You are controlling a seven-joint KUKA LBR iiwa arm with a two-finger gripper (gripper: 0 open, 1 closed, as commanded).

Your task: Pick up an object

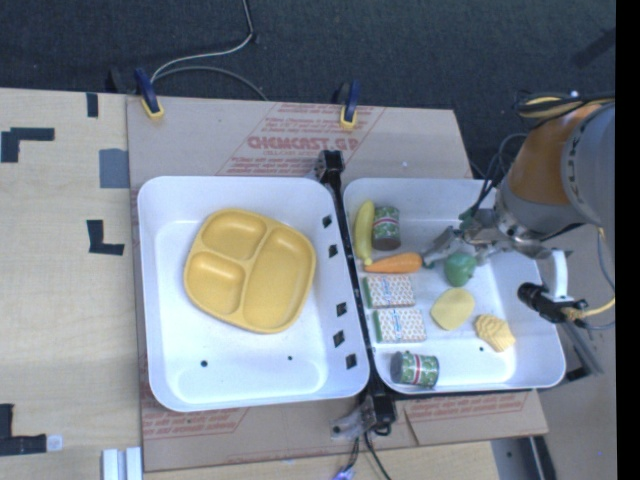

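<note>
- Camera view from above: two shallow white bins are seen side by side on a cardboard-covered bench, the left bin [160, 298] and the right bin [530, 363] meeting at a dark central divider.
- A yellow sectioned plate [250, 268] is seen lying alone in the left bin, well apart from everything else.
- The gripper [462, 246] is positioned over the right bin — low, near its middle — with the grey arm and its orange band [545, 163] entering from the right.
- A small green object [460, 267] is seen just beside and below the gripper's tip; whether it is touched cannot be told.
- Whether the tool is parted or closed cannot be told, and nothing is seen to be gripped.
- An orange carrot [393, 263] lies just left of the gripper, its tip pointing towards it.
- A banana [364, 230] and a dark can [386, 227] are crowded against the divider, side by side.
- Two patterned packets [389, 290] [399, 324] are stacked one below the other under the carrot.
- A pale yellow lump [453, 309] and a ridged yellow piece [494, 332] lie below the green object — near each other, apart from the gripper.
- A green-banded can [414, 369] lies on its side at the near wall.
</note>
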